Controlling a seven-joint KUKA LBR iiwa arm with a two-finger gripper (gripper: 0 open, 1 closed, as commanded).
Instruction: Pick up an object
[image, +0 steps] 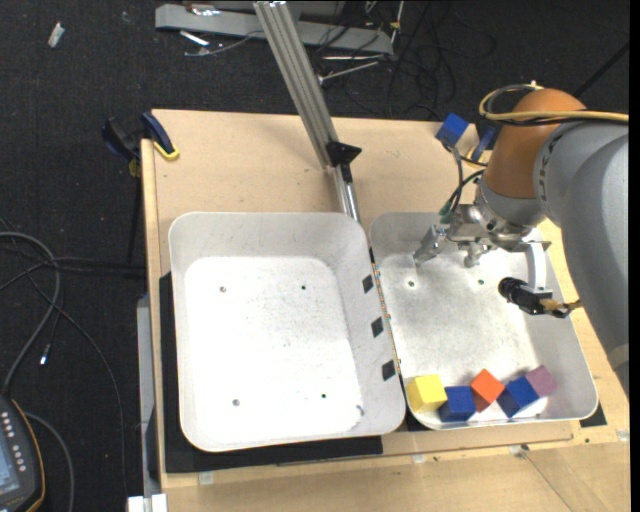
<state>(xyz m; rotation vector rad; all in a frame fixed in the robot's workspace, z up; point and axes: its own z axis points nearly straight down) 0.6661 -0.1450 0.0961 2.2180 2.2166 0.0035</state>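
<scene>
- Your gripper (452, 243) hangs over the right bin's (455, 310) far end, fingers spread, nothing between them.
- The blocks lie well apart from it, along the near wall: yellow block (427, 390), orange block (487, 386), two blue, one purple.
- They probably slid there.

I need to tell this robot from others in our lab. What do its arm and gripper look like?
The arm is thick, rounded and grey, with an orange band above the wrist. Thin cables loop beside that band. The gripper is small, metallic grey, with two slim fingers.
</scene>
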